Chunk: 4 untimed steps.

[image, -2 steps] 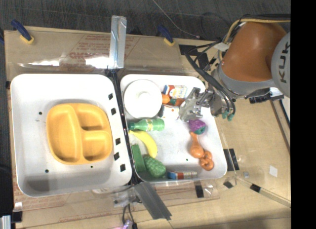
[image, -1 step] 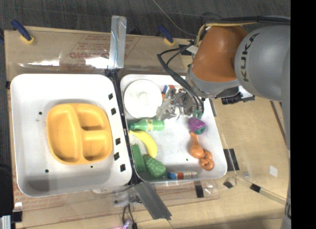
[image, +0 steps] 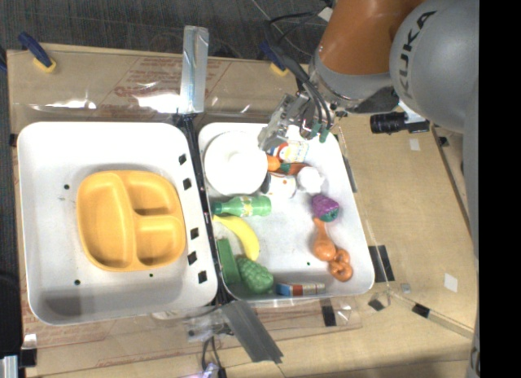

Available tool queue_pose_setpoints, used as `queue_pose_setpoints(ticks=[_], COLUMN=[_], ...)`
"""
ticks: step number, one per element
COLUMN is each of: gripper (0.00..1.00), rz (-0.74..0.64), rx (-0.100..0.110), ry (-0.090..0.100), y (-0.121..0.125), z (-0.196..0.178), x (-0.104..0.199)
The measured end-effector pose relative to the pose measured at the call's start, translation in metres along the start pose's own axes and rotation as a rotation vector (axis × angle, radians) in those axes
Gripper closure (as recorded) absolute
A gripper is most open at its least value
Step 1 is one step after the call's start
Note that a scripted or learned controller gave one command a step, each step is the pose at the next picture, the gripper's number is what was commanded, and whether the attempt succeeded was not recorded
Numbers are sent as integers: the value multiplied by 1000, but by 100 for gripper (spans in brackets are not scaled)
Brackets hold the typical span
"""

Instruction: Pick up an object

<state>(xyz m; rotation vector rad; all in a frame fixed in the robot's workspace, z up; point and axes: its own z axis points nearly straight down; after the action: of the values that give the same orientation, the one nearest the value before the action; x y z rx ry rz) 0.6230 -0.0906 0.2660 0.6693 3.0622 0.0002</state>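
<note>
While the end effector (image: 286,128) is seen low over the far edge of the right bin (image: 358,230), its state can't be told; it is blurred, poss. touching a small orange/white item (image: 290,156). Just beside are found a white bowl (image: 234,163) and a white ball (image: 309,178). Nearer lie a green bottle (image: 242,206), banana (image: 242,235), purple item (image: 325,206). A yellow tray (image: 130,220) sits in the left bin (image: 37,205).

A: What's in the left bin (image: 41,205)?
B: A tray (image: 130,220), alone.
A: And the right bin (image: 346,174)?
B: Bowl (image: 234,161) at the back left, bottle (image: 242,206) before it, banana (image: 239,235) nearer still, carrot (image: 331,255) on the right.
</note>
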Motion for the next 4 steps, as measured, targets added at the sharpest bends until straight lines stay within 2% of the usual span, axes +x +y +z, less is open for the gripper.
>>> queue_pose_setpoints(ticks=[1, 2, 4], gripper=[100, 100, 100], rz=[-63, -337, -345], rx=[2, 1, 0], ry=[14, 1, -6], y=[68, 29, 31], z=[78, 13, -8], x=[32, 1, -1])
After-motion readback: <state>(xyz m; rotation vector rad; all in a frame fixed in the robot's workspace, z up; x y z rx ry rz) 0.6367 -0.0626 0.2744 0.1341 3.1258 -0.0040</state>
